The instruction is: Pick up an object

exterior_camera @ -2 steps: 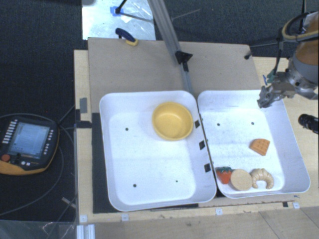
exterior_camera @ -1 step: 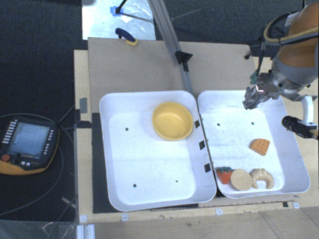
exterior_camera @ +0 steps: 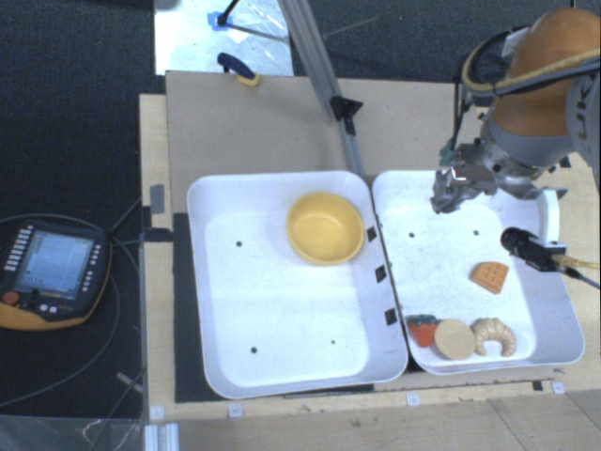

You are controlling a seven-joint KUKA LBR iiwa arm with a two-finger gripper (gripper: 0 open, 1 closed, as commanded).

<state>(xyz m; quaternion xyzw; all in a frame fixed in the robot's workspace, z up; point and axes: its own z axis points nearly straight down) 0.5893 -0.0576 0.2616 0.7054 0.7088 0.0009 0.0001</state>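
On the bench, the left bin (exterior_camera: 225, 346) holds a yellow bowl (exterior_camera: 325, 227), while the right bin (exterior_camera: 554, 336) carries a tomato (exterior_camera: 422, 329), round biscuit (exterior_camera: 454, 339), croissant (exterior_camera: 495, 335) and waffle (exterior_camera: 489, 276), the end effector (exterior_camera: 449, 198) hovering above its far corner, grip state unreadable.

one camera is fixed high above the tabletop (exterior_camera: 263, 120) and is pointed down at a slant. both white bins, the left bin (exterior_camera: 216, 346) and the right bin (exterior_camera: 563, 336), are seen whole from fairly far. the arm (exterior_camera: 540, 83) is seen at the right.
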